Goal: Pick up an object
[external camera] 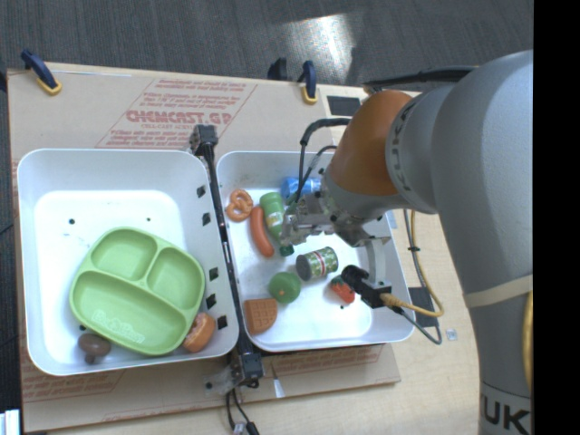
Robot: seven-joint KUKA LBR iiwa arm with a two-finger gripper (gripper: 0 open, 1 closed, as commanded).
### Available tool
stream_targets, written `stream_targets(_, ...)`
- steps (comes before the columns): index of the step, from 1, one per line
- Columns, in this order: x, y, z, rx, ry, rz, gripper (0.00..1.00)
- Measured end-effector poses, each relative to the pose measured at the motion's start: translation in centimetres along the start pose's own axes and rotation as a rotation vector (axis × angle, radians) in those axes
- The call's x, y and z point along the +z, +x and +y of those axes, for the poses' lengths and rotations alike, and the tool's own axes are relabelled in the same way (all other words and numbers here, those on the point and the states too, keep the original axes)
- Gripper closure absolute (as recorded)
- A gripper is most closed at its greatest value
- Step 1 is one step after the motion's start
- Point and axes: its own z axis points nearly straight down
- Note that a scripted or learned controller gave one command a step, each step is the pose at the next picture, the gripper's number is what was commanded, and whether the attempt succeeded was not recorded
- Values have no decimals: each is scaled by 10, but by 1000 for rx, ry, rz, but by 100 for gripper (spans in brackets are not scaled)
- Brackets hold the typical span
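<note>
Near edge, right bin [390, 329]: waffle piece [261, 314] and green round fruit [285, 286] lay loose; I judged both light, rigid.
Mid bin: small can [317, 264] on its side, just beside the gripper [292, 234]; I judged it stiff, slick, prone to roll, best pinched across its body.
Gripper: I couldn't tell its state.
Far: hot dog [261, 234], pretzel [239, 205].

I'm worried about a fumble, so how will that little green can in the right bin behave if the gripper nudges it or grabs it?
The green can lies on its side on the smooth floor of the right bin, so a nudge would probably roll it. Its rounded body looks rigid, so likely firm but slippery to pinch. It seems toy-sized, probably light.
</note>
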Motion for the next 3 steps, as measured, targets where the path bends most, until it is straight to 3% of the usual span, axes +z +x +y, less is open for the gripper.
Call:
stream_targets(1, -94, -28, -79, 7, -6, 1, 100)
stream_targets(2, -160, -55, -14, 5, -6, 1, 100)
stream_targets(3, -104, 12, -40, 4, -2, 2, 100)
